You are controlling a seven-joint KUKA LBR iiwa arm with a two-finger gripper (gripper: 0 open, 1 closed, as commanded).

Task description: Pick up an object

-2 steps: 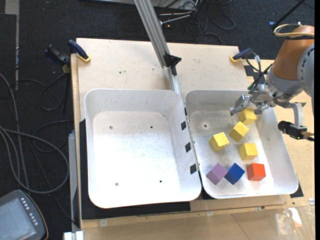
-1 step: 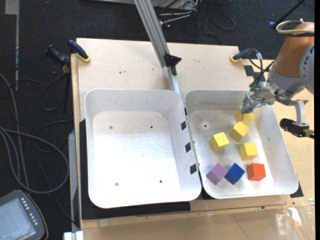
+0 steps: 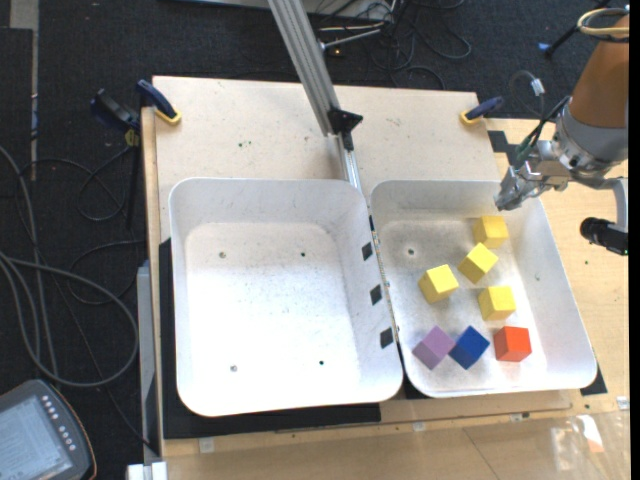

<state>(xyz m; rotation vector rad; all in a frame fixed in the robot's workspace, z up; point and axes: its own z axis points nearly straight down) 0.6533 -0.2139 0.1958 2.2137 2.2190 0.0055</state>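
Dark floor w/ loose cables surrounds a pale bench [image 3: 260, 128] carrying two shallow white bins side by side. Left bin [image 3: 200, 298] has nothing but specks on its floor. Right bin [image 3: 565, 308] holds seven blocks: purple block [image 3: 433, 348], yellow block [image 3: 438, 282], blue block [image 3: 469, 346], a second yellow block [image 3: 479, 261], a third yellow block [image 3: 491, 230] nearest the far rim, a fourth [image 3: 497, 301], and a red block [image 3: 512, 343]. Gripper [image 3: 510, 196] hangs over the bin's far right corner, just beside and above the top yellow block, apart from it; can't tell how its tips are set, too small and dark. Step looks like approach, nothing grasped yet. Next move prob. calls for a short shift toward that block, tips straddling two opposite faces, then descent. Block is a cube, so no real long axis; it sits flat, edges turned slightly vs. the bin wall, so wrist should match that turn.
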